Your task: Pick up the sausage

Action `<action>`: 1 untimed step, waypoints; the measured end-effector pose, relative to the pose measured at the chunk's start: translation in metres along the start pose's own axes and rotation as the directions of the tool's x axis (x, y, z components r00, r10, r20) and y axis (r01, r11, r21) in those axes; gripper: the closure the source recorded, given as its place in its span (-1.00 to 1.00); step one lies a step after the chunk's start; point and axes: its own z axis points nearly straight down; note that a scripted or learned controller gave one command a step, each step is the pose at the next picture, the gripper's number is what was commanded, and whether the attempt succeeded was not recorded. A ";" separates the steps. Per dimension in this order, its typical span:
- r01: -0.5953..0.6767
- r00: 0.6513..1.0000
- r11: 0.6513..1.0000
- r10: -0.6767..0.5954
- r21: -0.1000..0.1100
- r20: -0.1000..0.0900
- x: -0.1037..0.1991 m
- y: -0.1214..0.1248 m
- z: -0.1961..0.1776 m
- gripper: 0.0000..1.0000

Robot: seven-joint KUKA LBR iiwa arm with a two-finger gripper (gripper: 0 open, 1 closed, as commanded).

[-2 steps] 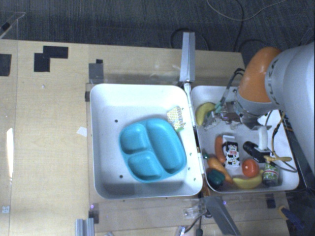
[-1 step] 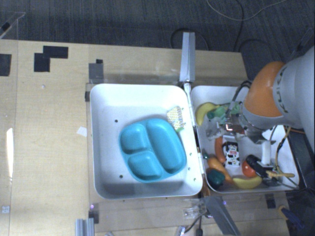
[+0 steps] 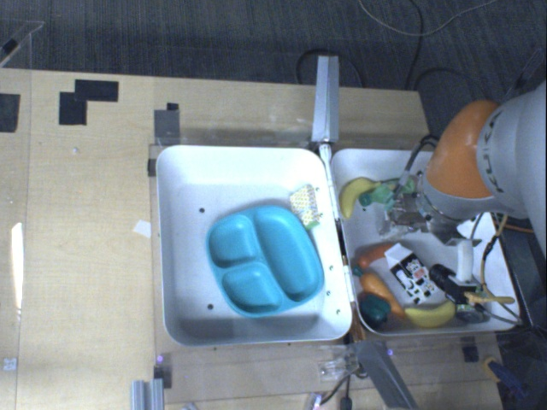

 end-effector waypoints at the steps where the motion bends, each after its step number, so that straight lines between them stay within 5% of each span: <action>1: 0.000 1.000 1.000 0.000 0.000 0.000 0.000 0.000 0.000 -1.00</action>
